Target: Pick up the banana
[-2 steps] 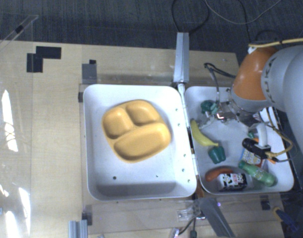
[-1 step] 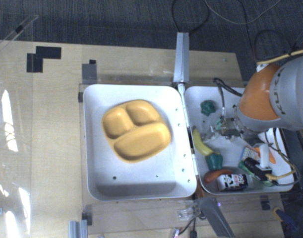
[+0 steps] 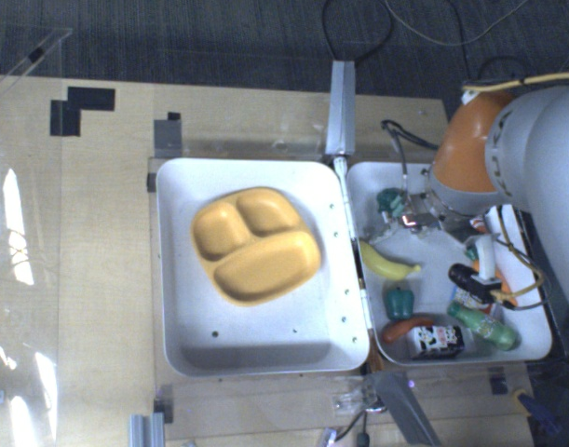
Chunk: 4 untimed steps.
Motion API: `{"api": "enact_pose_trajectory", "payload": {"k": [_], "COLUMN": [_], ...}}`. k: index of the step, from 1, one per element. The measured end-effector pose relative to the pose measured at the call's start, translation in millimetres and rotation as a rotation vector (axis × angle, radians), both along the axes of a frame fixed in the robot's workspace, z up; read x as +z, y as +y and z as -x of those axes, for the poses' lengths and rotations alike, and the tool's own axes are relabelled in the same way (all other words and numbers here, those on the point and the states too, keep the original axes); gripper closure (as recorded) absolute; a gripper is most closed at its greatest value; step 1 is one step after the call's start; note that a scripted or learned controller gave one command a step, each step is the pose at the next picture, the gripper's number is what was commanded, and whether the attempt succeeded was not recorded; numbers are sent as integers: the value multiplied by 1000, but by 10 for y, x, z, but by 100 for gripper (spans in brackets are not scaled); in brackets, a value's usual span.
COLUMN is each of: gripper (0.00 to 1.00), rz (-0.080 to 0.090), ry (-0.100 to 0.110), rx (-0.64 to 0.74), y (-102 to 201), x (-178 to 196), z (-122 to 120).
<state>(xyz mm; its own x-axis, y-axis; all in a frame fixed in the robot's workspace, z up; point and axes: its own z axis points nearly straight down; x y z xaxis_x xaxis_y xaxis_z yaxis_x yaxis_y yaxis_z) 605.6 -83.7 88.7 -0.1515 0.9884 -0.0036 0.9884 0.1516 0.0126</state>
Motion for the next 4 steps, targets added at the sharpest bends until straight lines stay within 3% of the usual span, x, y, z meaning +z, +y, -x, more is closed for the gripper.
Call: {"api": "enact_pose_trajectory", "payload": {"k": [1,2,3,4], "gripper": [0,100,0,0], "rz": [-6,-8,-8,-7], "ry": [1,-5,-5,0], "rx": [-362,-356,-356,-441], "y": [-19,-3,-3,-35], "x": [-2,118,118,0], "z": [387,361,361,583]}}
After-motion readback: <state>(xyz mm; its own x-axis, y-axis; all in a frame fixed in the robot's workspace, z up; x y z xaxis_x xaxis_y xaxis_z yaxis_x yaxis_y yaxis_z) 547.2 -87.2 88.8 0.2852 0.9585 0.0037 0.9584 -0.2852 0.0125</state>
